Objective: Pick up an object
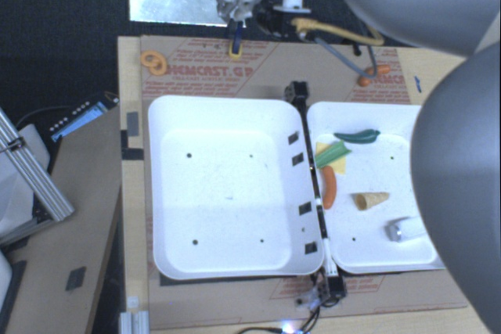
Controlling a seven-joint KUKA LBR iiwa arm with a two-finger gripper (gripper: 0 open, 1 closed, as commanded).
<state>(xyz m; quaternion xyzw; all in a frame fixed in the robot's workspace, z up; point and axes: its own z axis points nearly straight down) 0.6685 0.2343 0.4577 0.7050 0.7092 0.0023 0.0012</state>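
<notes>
My gripper (236, 15) hangs high at the top of the camera view, beyond the far rim of the left bin (168, 192). Its fingers taper together, and a small blue-and-yellow piece (235, 41) dangles from their tips. In the right bin (376, 258) lie a dark green pod (357, 136), a light green and yellow piece (331, 153), an orange-red sausage shape (329, 187), a tan wedge (370, 200) and a small grey-white item (398, 230). The arm's grey bulk hides the right bin's far right side.
An orange ring (154, 61) rests on the cardboard behind the left bin. A small orange item (368, 77) sits behind the right bin. A black divider with clips (307, 168) runs between the bins. A metal rail (31, 176) lies off the bench to the left.
</notes>
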